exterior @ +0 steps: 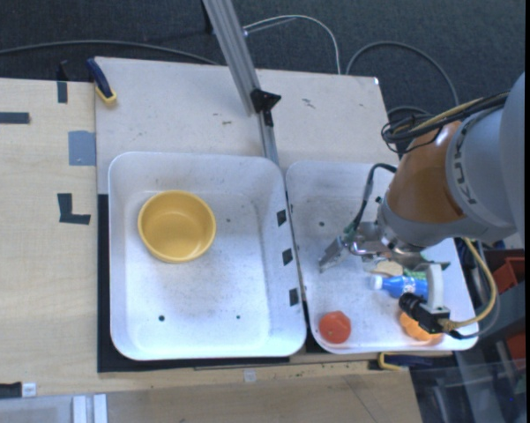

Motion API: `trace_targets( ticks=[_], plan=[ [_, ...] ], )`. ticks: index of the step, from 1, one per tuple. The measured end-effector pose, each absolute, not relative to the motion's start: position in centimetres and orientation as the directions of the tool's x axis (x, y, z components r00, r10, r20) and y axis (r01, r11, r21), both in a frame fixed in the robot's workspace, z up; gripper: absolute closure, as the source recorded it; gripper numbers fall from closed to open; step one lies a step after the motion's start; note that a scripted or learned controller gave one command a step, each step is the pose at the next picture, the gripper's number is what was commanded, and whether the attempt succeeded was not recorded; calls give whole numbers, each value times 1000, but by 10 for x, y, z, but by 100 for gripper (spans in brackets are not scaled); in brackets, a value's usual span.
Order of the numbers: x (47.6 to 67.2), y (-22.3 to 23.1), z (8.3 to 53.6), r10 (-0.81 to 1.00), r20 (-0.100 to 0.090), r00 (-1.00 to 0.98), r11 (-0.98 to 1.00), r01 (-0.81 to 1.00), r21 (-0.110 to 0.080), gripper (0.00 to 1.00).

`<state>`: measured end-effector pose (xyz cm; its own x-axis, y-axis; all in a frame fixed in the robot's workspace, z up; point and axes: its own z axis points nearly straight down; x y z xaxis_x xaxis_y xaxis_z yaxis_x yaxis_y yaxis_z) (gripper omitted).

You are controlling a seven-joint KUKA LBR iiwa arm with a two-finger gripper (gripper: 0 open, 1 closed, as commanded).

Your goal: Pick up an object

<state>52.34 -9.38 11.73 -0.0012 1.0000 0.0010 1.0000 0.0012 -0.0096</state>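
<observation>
Your gripper [332, 252] hangs with fingers spread and nothing between them, the red ball [336, 327] lying just toward the right bin's [335, 183] front edge.

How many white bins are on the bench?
2. The left bin holds a yellow bowl. The right bin holds the red ball near its front edge; the arm covers part of it.
</observation>
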Motion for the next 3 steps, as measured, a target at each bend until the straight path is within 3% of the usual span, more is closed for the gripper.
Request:
trace_targets(
  ticks=[1,3],
  plan=[
    [525,-93,130,1000,1,-2,2,1000,-5,100],
    [522,-94,234,1000,-1,-1,1,1000,3,100]
  ],
)
